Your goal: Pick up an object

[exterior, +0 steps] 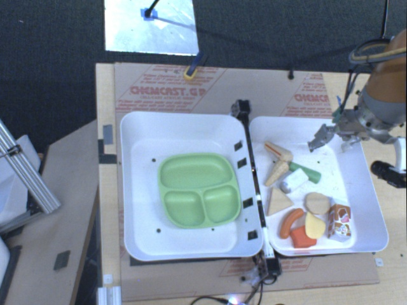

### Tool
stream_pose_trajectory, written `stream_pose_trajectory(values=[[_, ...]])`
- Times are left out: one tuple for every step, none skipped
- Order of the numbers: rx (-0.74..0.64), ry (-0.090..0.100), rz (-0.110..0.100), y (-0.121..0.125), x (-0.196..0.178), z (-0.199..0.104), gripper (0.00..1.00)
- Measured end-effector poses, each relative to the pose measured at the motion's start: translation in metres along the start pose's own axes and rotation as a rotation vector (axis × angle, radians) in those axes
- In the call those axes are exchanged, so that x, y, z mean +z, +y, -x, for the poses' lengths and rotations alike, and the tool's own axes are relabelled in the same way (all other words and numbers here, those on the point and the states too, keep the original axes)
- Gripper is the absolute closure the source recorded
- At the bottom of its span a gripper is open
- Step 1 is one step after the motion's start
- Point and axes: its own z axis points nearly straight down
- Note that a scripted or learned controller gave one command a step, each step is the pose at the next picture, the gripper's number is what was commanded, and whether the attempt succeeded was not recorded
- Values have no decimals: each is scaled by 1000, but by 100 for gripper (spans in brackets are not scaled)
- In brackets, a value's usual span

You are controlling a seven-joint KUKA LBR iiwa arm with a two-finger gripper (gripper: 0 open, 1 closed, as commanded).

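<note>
The right bin (pixel 356 189) holds several toy foods: a hot-dog bun (pixel 278 150), a tan cone (pixel 276 173), a green piece (pixel 307 172), a pale cylinder (pixel 294 182), a tan wedge (pixel 278 201), a bread roll (pixel 317 203), a sausage (pixel 291 219), a yellow piece (pixel 314 224), an orange piece (pixel 302 237) and a small carton (pixel 340 222). My gripper (pixel 333 142) hangs over the bin's far right part, beyond and to the right of the food. Its fingers are spread open with nothing between them.
A green divided plate (pixel 198 190) lies in the left bin (pixel 137 170). A black-clipped divider (pixel 249 170) separates the two bins. The arm's grey body with its orange band (pixel 385 88) enters from the right, over the right bin's far corner.
</note>
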Motion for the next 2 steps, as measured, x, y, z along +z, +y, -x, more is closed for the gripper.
stream_pose_trajectory(values=[[-3, -2, 13, 3, -8, 0, 0], [-1, -1, 9, 0, 55, 1, 0]])
